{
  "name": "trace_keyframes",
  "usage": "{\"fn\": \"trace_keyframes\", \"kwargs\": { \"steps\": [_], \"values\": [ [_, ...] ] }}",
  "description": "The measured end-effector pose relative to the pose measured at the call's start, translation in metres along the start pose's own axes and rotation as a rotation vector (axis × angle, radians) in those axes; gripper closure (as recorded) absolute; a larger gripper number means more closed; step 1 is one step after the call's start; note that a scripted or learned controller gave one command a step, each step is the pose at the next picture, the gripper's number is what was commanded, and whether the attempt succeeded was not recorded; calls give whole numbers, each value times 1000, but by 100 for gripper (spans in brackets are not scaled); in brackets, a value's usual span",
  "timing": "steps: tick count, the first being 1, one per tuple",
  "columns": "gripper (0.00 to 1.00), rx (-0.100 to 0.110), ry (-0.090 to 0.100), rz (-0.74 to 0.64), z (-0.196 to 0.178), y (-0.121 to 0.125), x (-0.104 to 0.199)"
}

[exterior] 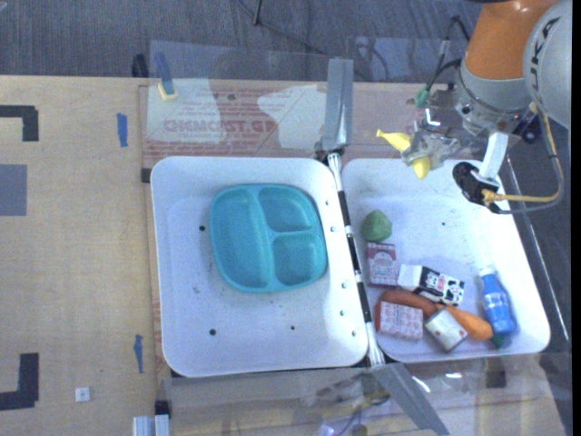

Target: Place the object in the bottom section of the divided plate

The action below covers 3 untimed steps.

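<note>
The claw [419,157] grips a yellow toy [399,143] above the right bin's [531,271] far edge. The teal plate [268,237] lies well to its left, nearer the camera.

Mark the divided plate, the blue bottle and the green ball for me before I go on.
divided plate [238,243]: camera view, floor of its large left section.
blue bottle [496,303]: camera view, middle of its body.
green ball [377,224]: camera view, centre of its top.
</note>
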<state>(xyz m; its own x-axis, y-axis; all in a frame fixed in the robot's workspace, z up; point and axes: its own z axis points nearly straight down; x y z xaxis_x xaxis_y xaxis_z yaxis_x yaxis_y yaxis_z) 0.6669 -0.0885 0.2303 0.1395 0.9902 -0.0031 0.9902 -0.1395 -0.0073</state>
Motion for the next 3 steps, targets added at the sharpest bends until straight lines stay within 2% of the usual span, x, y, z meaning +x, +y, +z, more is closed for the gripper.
{"fn": "trace_keyframes", "kwargs": {
  "steps": [1, 2, 3],
  "values": [
    [100, -3, 1, -131, -1, 4, -25],
    [100, 1, 3, -68, 22, 0, -6],
    [100, 0, 2, -119, 50, -51, 55]
  ]
}}
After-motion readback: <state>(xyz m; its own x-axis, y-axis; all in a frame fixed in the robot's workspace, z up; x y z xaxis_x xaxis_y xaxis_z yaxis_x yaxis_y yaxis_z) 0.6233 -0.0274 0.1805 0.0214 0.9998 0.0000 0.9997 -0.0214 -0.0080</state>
